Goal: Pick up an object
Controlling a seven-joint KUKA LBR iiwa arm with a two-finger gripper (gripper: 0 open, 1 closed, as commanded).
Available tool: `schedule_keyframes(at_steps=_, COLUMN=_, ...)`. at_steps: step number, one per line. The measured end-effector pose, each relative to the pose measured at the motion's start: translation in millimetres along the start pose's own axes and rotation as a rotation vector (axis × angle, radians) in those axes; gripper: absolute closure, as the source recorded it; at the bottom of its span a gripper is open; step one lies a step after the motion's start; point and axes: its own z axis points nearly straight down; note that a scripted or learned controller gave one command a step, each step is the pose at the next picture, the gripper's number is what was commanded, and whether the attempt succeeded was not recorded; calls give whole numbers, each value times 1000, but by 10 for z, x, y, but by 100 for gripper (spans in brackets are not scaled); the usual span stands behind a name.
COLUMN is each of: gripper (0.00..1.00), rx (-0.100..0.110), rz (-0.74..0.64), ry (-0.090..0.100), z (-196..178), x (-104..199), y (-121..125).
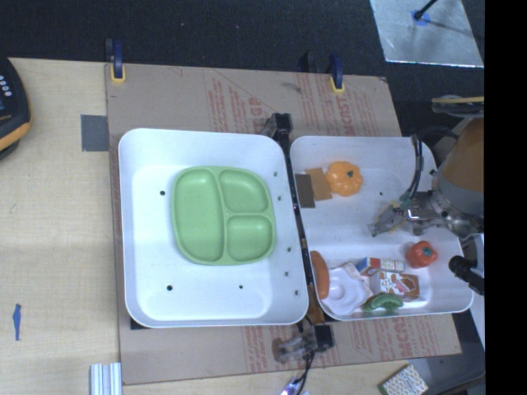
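In the right bin [362, 151], the gripper [385, 221] hangs low over bare white floor near the middle, reached in from the right; its fingers look slightly spread with nothing between them. An orange toy pumpkin [344, 178] lies up-left of it, a red tomato [422, 253] just below-right, and a cluster of small packets [380, 284] along the near wall. The left bin [148, 303] carries a green divided plate [223, 215].
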Motion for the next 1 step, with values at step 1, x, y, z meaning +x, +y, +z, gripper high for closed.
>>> schedule_keyframes(at_steps=1, gripper=0, rx=-5, rz=3, ry=-1, z=-5, x=-51, y=-662)
